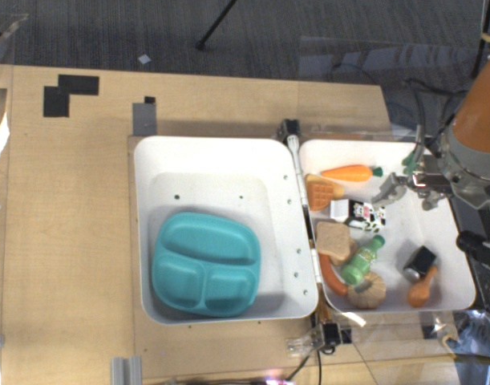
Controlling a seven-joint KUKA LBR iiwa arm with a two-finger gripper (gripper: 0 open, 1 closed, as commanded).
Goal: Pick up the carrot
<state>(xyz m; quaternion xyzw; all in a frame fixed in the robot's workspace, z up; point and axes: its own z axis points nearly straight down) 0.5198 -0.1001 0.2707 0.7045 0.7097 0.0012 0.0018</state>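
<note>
The carrot [348, 172], orange with a green tip pointing right, lies along the far side of the right bin [455, 239]. My gripper [409, 195] hovers over that bin just right of and slightly nearer than the carrot's green end. Its two grey fingers [386, 189] are spread apart with nothing between them, and the gripper is open. The carrot is untouched and fully in sight.
Crowding the right bin's left half are a waffle wedge [324, 191], a black-and-white box [362, 212], a bread slice [334, 240], a green bottle [361, 261], a sausage [333, 277] and a brown roll [371, 292]. A black-and-orange piece [421, 273] lies front right. The left bin [216, 163] holds a teal divided plate [204, 261].
</note>
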